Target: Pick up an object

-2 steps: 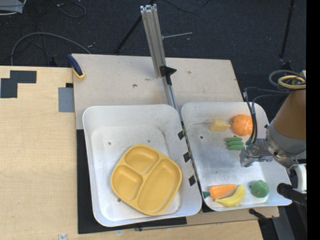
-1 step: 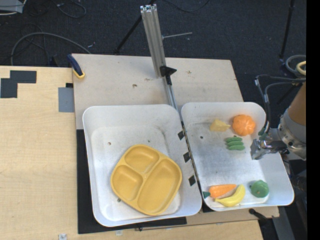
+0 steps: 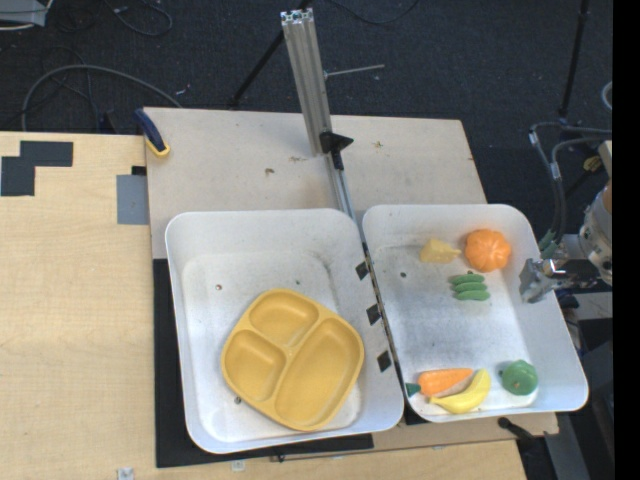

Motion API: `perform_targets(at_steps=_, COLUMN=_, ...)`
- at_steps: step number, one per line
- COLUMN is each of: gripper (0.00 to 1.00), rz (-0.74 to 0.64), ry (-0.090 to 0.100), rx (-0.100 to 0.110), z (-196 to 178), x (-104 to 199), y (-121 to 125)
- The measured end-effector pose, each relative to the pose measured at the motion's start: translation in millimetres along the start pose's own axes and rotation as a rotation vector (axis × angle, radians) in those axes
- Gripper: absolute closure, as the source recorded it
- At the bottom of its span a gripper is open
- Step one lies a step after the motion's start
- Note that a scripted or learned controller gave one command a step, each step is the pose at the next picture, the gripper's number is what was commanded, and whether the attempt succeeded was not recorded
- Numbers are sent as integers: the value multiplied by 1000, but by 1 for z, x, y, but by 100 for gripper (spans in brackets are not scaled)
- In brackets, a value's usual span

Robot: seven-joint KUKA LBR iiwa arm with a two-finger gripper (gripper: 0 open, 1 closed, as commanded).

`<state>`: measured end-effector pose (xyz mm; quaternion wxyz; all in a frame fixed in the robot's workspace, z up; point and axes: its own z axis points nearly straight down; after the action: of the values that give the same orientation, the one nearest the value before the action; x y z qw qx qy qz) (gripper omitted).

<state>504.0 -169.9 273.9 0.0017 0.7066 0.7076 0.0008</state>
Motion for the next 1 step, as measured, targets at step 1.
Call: perform_targets(at_steps=1, gripper=100, rz=-4, ry=4, rx=8, z=16, x=57, y=19)
